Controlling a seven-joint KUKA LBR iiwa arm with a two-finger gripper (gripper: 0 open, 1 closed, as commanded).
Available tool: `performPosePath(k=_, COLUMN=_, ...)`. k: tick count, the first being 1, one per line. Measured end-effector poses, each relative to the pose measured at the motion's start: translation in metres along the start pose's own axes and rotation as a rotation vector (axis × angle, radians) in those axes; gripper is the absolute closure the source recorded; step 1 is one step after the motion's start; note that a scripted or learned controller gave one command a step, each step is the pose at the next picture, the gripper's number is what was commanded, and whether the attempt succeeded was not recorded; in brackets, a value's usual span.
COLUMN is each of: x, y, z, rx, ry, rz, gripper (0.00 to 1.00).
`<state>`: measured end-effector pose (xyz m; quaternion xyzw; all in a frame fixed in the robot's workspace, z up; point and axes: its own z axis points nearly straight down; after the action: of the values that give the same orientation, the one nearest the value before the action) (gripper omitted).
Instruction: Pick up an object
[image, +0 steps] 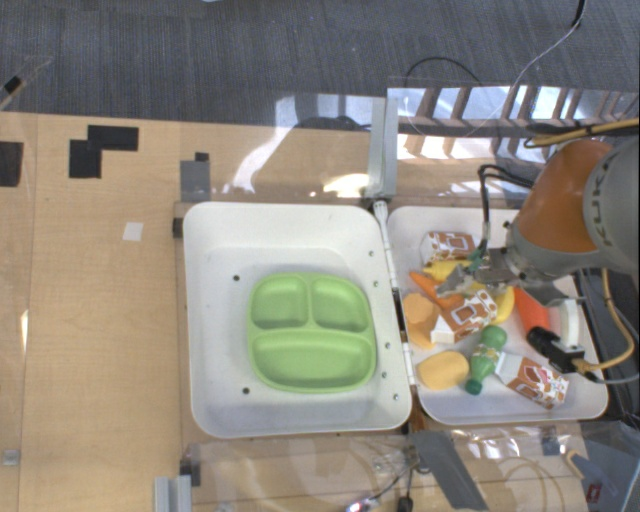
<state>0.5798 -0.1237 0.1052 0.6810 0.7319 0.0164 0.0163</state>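
My gripper (468, 272) is low in the right bin (590, 400), reaching in from the right over its upper middle. Its tip sits among a yellow banana piece (440, 270), an orange carrot (427, 285) and a small brown-and-white carton (470, 312). Another carton (449, 245) lies just behind the tip. I see nothing clearly held between the fingers.
The right bin also holds a tan block (418, 312), a yellow-orange lemon (443, 370), a green bottle (485, 360), a third carton (537, 382), a yellow piece (505, 303) and an orange-red piece (535, 312). The left bin (210, 300) holds a green divided plate (310, 330).
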Motion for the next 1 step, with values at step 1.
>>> performPosePath(k=1, x=-0.0164, y=0.064, z=0.0114, rx=0.136, ry=0.022, rz=-0.012, gripper=0.0)
